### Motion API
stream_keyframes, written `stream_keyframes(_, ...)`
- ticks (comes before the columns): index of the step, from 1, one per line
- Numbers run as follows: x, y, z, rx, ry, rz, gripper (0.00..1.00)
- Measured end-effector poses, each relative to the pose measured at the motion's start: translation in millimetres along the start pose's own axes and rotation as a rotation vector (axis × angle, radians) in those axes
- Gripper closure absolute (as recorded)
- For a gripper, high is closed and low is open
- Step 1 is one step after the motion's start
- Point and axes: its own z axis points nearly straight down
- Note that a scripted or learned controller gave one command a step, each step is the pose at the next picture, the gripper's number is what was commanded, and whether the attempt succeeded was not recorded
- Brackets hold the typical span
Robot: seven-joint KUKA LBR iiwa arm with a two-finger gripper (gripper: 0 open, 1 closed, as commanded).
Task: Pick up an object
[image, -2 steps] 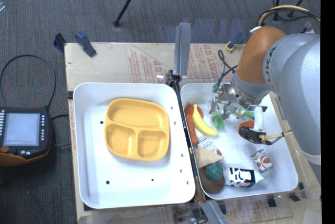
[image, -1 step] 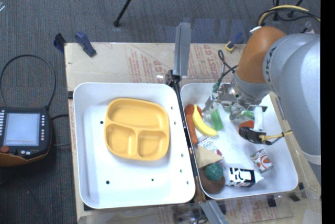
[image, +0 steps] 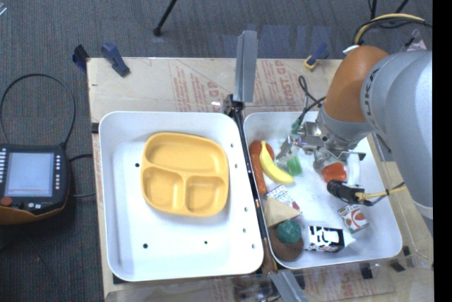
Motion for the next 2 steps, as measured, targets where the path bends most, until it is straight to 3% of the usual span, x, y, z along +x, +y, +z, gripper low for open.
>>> stream_keyframes(1, -0.2, -1.6, -4.5, 0.01, 0.002, 0.002, 1.0)
stream_keyframes(2, 58.0, 12.5, -106.4, -0.013, 0.001, 0.007, 1.0)
